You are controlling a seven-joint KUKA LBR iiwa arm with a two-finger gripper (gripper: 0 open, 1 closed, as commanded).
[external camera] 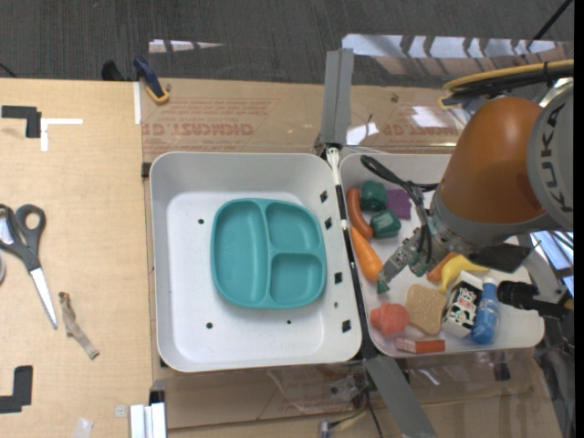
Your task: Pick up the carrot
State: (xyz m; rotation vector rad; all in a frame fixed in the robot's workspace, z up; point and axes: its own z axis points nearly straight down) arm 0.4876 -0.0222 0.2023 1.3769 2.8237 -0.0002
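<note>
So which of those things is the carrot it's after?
Look in the right-hand white bin, along its left wall. The carrot lies there lengthwise, left of the pincer. It is the only long, tapering orange thing; its neighbours are stubby green and purple blocks.

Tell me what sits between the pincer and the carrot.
Nothing visible does. The pincer hangs just right of the carrot, which lies along the right bin's left wall. The dark green blocks sit further back, and the red round piece nearer the front, both off that line.
</note>
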